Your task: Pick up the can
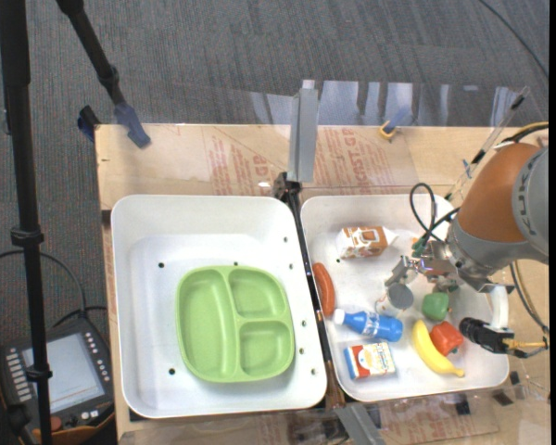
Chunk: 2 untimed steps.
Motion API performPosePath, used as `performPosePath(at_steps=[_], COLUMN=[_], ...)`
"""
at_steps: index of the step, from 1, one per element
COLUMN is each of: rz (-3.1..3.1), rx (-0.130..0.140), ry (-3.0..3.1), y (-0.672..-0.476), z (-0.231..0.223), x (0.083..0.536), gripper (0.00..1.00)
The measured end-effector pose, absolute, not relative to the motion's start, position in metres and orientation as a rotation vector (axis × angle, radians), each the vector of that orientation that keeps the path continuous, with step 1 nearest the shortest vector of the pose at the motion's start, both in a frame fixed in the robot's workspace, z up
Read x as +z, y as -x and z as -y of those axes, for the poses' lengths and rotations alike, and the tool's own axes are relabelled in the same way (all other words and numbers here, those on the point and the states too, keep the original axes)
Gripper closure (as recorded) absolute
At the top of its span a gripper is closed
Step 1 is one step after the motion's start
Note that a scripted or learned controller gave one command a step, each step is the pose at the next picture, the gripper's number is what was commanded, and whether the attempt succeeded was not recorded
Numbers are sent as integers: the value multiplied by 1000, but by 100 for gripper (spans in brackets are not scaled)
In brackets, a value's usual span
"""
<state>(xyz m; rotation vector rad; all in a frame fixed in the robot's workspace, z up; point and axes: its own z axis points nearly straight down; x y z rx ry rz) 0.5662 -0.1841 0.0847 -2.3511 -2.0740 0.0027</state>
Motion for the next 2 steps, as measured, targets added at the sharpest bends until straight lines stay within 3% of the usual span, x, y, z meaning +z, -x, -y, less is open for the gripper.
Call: performPosePath(at_steps=[1, 2], rz=[2029, 1930], rx=[4, 7], ry=[2390, 2471], y=[-535, -580], z=[159, 168], x=[85, 84], gripper=[0, 0])
